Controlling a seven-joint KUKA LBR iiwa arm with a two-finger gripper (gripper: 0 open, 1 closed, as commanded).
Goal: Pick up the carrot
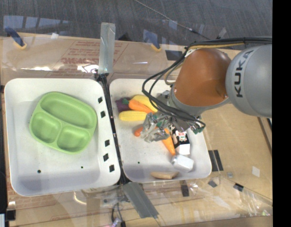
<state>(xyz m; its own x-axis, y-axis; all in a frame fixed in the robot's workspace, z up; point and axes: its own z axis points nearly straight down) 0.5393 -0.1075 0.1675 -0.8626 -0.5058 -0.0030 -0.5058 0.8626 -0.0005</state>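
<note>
Nearest to us, at the front edge of the right bin (136,171), we see a tan oblong thing (164,175), and just above it a white block (183,162). A little further in lies the carrot (169,145), an orange piece slanting toward the front, and it seems to run partly under the gripper (155,126). A small orange bit (137,132) shows at the gripper's left side; we cannot say if this is part of the same carrot or another thing. The metal of the gripper is low in the bin, but its jaws are a blur of parts from this angle, so we cannot tell how far they are open, and we see nothing clearly between them. We judge that the step in hand is the reach and grasp, not yet a lift. The next move calls for the jaws to close across the carrot's thin body, not along it, and to avoid the white block just beside. Further back are a yellow corn cob (131,116), an orange-yellow piece (141,103) and a purple thing (122,101). In the left bin (13,126), well apart, rests a green divided plate (64,122)
</note>
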